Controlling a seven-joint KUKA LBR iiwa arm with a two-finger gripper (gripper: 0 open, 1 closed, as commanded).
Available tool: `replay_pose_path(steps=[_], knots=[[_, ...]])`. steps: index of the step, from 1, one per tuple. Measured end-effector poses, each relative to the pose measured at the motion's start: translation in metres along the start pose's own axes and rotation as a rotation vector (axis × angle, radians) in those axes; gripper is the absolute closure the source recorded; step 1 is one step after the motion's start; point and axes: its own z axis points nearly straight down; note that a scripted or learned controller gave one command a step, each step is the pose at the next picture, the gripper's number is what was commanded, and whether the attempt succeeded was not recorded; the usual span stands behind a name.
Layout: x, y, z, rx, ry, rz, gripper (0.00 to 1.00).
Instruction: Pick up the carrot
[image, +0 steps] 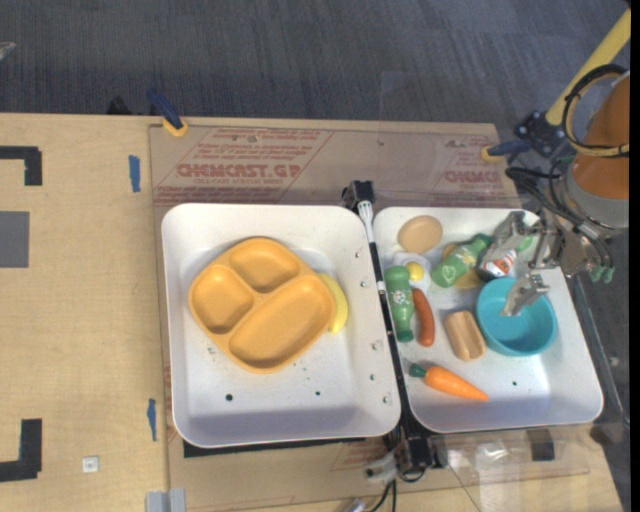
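Hovering over the blue bowl (516, 322) at about 3 o'clock in the right bin (590, 395), the gripper (525, 290) is not yet at its target; whether it is spread or pressed together I cannot tell. The carrot (452, 381) lies flat near the bin's front, at roughly 7 o'clock from the bowl, its green top pointing toward the divided orange plate (262, 301) in the left bin (190, 400). This looks like the approach step. Next, I judge, the gripper must travel toward 7 o'clock, line up across the carrot's body and descend, avoiding the hot dog bun (464, 334) and red sausage (424, 317) nearby.
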Motion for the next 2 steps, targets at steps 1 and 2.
replay_pose_path(steps=[1, 2], knots=[[0.076, 0.025, 0.074, -0.003, 0.013, 0.088, 0.00], [0.095, 0.061, 0.115, 0.003, -0.008, -0.007, 0.00]])
